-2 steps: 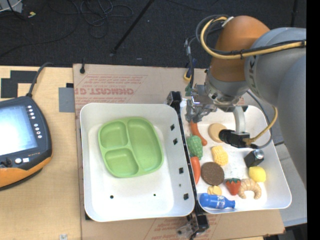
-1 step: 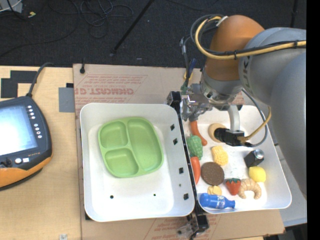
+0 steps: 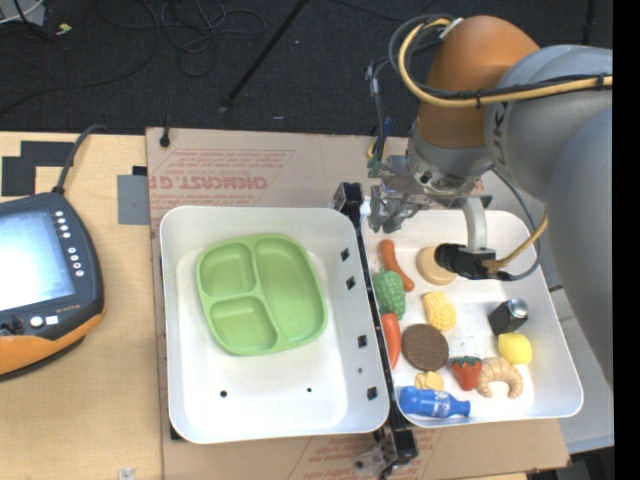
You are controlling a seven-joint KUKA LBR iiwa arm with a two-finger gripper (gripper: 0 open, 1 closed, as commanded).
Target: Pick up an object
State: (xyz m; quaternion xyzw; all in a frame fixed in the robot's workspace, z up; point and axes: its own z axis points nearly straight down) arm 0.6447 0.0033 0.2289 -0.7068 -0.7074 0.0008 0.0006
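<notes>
The tool (image 3: pixel 388 211) is seen over the right bin's (image 3: pixel 560 388) far left corner; its state cannot be told. One tray (image 3: pixel 262 293) is held in the left bin (image 3: pixel 190 388), while two carrots (image 3: pixel 389 259), one corn (image 3: pixel 439 311), one lemon (image 3: pixel 515 348), one bottle (image 3: pixel 434 402) are counted right.

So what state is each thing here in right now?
Green tray: lying flat in the left bin, nothing in its compartments.
Blue bottle: on its side in the right bin.
Handheld screen: lit.
Gripper: over the right bin's far corner, carrying nothing I can see.
</notes>
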